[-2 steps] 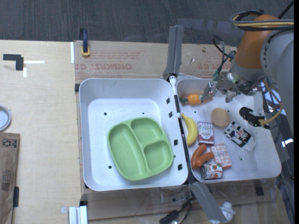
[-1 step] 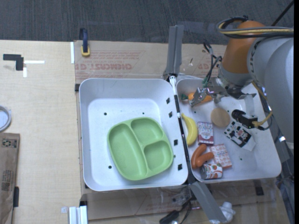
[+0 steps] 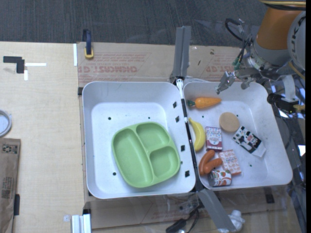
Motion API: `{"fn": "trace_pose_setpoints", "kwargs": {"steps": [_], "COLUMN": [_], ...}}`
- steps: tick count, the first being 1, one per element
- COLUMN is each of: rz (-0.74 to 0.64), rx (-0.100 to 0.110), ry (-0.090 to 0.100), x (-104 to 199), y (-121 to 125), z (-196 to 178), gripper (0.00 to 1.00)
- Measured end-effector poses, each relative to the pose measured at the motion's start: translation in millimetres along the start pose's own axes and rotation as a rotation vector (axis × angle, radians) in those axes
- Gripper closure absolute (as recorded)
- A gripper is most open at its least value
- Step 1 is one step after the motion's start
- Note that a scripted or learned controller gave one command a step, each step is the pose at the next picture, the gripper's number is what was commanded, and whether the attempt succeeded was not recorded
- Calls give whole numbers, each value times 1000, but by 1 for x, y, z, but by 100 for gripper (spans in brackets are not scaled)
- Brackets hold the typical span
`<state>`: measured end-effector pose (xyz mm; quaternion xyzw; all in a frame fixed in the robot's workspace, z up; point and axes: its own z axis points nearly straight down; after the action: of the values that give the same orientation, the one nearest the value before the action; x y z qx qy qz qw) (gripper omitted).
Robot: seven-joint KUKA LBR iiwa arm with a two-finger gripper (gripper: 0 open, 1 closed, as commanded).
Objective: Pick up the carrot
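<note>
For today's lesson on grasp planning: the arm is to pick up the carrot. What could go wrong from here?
1. The carrot lies near the back wall of the right bin, so the gripper may strike the rim as it descends.
2. It lies slanted; if the jaws close along its length rather than across it, it could roll away.
3. The banana sits nearby, so a misjudged reach could nudge it.

The gripper (image 3: 233,80) hangs above the far edge of the right bin (image 3: 272,130), near the carrot (image 3: 206,102) but not touching it. The carrot lies near the banana (image 3: 197,134). The left bin (image 3: 97,130) holds a green divided plate (image 3: 146,154).
</note>
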<state>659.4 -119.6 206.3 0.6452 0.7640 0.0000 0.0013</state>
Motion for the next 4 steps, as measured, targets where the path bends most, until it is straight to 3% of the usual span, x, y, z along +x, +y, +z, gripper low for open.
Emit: {"fn": "trace_pose_setpoints", "kwargs": {"steps": [1,2,3,4], "rz": [-270,-267,-267,-330], "rx": [0,-3,-3,-2], "ry": [1,-1,-1,-1], "x": [4,3,3,13], "y": [0,1,1,2], "z": [114,103,103,80], "gripper": [0,100,0,0]}}
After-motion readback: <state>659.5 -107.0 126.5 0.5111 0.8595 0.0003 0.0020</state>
